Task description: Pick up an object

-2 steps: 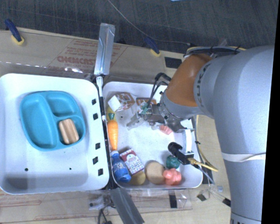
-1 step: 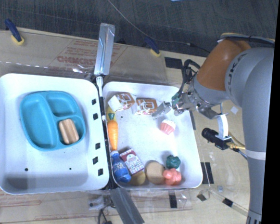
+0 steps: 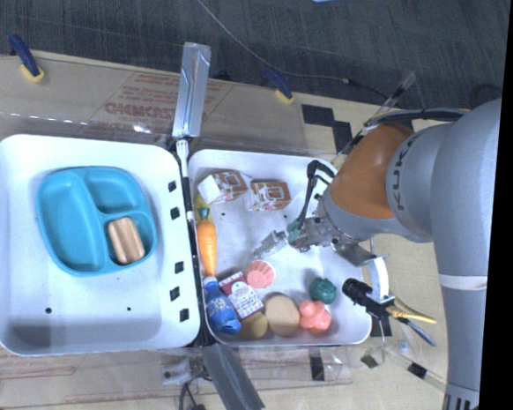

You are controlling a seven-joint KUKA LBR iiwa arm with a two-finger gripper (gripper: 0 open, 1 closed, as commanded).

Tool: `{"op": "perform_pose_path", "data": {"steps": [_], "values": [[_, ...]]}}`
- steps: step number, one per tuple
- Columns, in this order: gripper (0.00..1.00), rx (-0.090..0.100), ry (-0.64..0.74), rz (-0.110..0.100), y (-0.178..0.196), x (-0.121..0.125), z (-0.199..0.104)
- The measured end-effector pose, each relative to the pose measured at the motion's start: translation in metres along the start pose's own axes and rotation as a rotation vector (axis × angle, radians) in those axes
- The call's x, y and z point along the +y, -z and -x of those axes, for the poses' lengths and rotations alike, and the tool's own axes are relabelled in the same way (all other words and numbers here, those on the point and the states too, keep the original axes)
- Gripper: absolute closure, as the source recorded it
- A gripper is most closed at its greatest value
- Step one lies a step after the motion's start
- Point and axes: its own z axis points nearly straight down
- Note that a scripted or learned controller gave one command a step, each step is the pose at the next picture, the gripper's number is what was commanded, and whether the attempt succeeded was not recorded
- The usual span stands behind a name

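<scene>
The claw point(image 3: 276, 239) is hanging over the middle of the right bin point(image 3: 363, 334), and I cannot tell its state. The nearest pickable thing — a pink round toy point(image 3: 261, 274) — is lying just below it toward the bin's near edge, with the carrot point(image 3: 206, 246) lying lengthwise further left.

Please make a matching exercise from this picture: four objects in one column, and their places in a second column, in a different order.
1. carrot
2. bread roll
3. dark green object
4. blue plate

A. on the plate
B. in the left bin
C. right bin, along its left wall
D. right bin, near its right side

Pairs: 1-C, 2-A, 3-D, 4-B
</scene>
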Motion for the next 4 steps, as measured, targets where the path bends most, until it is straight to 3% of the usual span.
{"op": "perform_pose_path", "data": {"steps": [1, 2, 3, 4], "values": [[0.0, -0.008, 0.028, 0.009, 0.118, -0.044, 0.021], [0.0, -0.002, -0.008, 0.005, 0.012, -0.085, 0.002], [0.0, 0.0, 0.141, 0.001, 0.0, -0.063, -0.093], [1.0, 0.0, 0.145, 0.001, 0.009, -0.063, -0.092]]}}
